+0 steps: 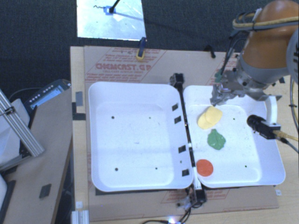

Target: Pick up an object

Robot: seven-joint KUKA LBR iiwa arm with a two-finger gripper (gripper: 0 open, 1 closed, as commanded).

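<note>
Hovered with gripper [217,98] just above yellow object [210,117] in right bin [268,174], near green object [216,139] and orange disc [204,167]; jaw state impossible to tell.

yellow clamp [140,54], metal sheet [110,12], cardboard underlay [121,65]

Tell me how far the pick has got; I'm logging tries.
Done: the arm has reached over the right bin, its end effector at the far edge of the yellow piece. In hand: nothing visibly held; all three pieces lie on the bin floor, including the green piece and orange disc. Left: grasping one and lifting it.
</note>
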